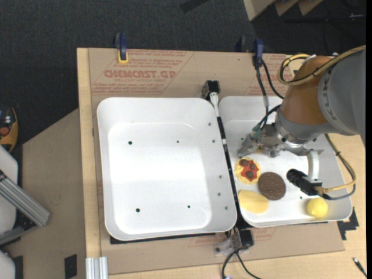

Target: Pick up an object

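Observation:
My gripper (pixel 251 147) reaches down into the right bin (pixel 238 114), near its left wall and about midway along it. Just below it lies a small yellow piece with red spots (pixel 248 170), close to the gripper but apart from it as far as I can see. A round brown disc (pixel 271 185) sits to the right of that piece. At the bin's front lie a pale yellow lump (pixel 254 201) and a small yellow ball (pixel 317 207). Nothing is visibly held by the gripper.
The left bin (pixel 116 121) lies beside the right one, with a black divider strip (pixel 221 133) between them. The arm's grey and orange body (pixel 325 95) covers the right bin's back right part. Cables (pixel 264 80) run along the bench behind.

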{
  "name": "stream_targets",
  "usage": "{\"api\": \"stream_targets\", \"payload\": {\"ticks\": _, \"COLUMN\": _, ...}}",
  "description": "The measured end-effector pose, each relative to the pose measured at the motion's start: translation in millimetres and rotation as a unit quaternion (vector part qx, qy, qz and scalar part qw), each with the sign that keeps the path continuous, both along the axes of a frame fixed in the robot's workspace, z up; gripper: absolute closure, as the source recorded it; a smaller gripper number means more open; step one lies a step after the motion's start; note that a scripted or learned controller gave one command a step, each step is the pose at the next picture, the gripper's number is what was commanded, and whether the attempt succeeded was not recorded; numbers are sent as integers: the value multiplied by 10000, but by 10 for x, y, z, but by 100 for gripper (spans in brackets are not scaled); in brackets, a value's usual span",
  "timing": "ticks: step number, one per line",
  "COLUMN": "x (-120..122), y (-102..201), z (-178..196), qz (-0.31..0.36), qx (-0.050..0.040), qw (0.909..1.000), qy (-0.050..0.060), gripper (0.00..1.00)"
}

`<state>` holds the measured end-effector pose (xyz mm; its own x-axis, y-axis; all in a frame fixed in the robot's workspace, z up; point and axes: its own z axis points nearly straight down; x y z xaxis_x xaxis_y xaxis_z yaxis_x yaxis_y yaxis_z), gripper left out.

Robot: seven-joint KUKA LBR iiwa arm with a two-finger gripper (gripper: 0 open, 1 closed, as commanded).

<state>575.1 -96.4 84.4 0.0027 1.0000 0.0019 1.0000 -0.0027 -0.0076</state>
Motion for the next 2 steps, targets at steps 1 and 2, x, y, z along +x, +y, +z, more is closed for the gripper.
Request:
{"api": "stream_targets", "payload": {"ticks": 1, "x": 38, "y": 1, "z": 109, "qz": 6, "qx": -11, "qw": 10000, "qy": -44, "gripper": 100}}
{"api": "stream_targets", "payload": {"ticks": 2, "x": 897, "y": 701, "z": 1077, "qz": 59, "qx": -8, "qw": 9999, "qy": -123, "gripper": 100}}
